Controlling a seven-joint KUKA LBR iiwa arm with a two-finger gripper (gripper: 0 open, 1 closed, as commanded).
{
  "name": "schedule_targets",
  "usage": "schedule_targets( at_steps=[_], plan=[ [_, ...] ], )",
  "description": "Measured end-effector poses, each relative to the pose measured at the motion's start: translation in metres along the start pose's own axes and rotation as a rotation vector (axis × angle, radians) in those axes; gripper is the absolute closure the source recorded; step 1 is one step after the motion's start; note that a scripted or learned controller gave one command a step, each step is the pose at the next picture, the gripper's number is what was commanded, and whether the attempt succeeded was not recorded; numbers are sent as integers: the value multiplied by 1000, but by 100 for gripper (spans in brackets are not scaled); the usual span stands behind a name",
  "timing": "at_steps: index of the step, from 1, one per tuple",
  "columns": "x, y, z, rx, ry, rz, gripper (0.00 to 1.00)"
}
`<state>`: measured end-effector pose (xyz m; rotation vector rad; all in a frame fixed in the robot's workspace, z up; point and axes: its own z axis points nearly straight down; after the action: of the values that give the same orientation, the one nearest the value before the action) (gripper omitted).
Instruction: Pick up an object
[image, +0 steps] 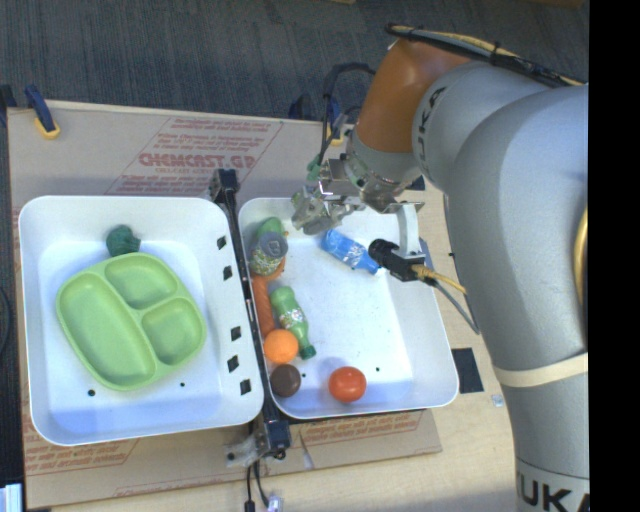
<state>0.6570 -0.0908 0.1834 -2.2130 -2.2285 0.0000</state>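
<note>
Packet of crinkled blue and white foil or plastic is the nearest candidate for the pick: it looks light, soft and slick, likely to buckle or slide under a pinch, so a hold across its narrow middle seems the safest bet. It is a small oblong wrapper with white print on blue, lying flat and slanted on the floor of the right white bin, toward the far side. Just beyond its upper left end hangs the metal two-finger gripper, low over the bin's far edge; whether it is spread or closed I cannot tell, and nothing can be seen held in it. Along the bin's left wall lie a green-capped jar, a small green bottle, an orange ball, a dark brown ball and a red-orange tomato-like ball. The left white bin holds a pale green divided plastic tray and a small dark green lump.
</note>
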Motion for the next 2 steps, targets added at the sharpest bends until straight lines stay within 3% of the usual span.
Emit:
schedule_targets(
  at_steps=[1, 2],
  plan=[
    [30, 0, -9, -1, -1, 0, 100],
    [-49, -1, 4, -1, -2, 4, 100]
  ],
)
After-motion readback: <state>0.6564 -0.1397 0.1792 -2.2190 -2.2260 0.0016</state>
